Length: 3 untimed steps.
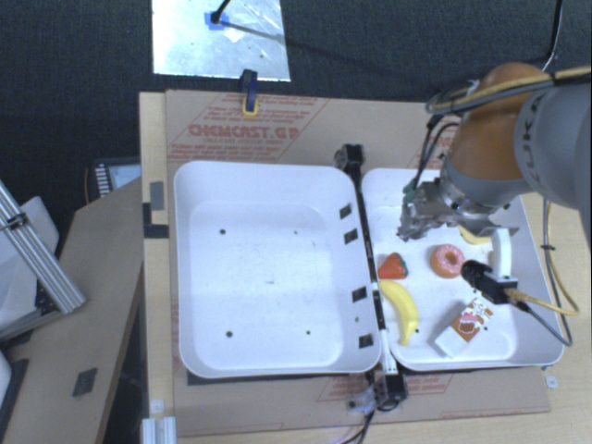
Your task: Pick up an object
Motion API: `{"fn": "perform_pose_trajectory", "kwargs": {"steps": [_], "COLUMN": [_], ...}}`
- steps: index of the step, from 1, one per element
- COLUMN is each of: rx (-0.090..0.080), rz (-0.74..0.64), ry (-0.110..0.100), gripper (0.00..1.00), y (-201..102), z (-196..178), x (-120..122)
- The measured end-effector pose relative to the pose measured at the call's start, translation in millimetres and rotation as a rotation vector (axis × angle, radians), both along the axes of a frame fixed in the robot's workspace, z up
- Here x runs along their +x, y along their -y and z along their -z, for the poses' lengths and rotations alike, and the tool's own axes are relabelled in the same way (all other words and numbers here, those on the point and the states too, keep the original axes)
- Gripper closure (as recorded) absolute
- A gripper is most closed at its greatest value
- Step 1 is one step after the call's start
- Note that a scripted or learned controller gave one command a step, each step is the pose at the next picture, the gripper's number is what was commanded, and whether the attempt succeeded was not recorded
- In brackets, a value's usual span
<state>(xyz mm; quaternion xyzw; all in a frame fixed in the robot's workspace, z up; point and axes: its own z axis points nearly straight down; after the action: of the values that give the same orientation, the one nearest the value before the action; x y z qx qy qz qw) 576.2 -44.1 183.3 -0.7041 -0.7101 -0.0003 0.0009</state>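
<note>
**Risk of an empty grasp in a crowded bin**

Hanging with gripper (421, 218) low over the far half of the right bin (529, 305), close to the shared wall (366, 248). Not managing to tell whether spread or closed, the tip blurring into the wrist. Seeing nothing carried.

Lying just camera-side of the tip: strawberry (393, 266), nearest. Sitting beside it on the arm's side: donut (447, 261). Lying beyond those: banana (400, 311), then a small red-and-white box (465, 326).

Judging likely failures:
- Dropping straight down and closing on bare floor, short of strawberry and donut both.
- Nudging the strawberry against the shared wall rather than straddling it.
- Squeezing the donut off-centre and popping it sideways.
- Going for the banana and striking the wall, the fruit lying tight alongside it.
- Dragging the black fitting (483, 278) and its yellow cable into the donut or box.
</note>
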Motion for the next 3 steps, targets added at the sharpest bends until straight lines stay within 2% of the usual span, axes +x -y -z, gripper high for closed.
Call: {"fn": "perform_pose_trajectory", "kwargs": {"steps": [1,2,3], "rx": [0.003,0.003,0.000], "rz": [-0.006,-0.004,-0.002], "ry": [0.008,0.019,-0.001], "gripper": [1.00,1.00,1.00], "y": [-93.9,-166.1,-233.5], "z": [-2.1,-126.8,-68.2], "x": [64.9,94.6,90.9]}}
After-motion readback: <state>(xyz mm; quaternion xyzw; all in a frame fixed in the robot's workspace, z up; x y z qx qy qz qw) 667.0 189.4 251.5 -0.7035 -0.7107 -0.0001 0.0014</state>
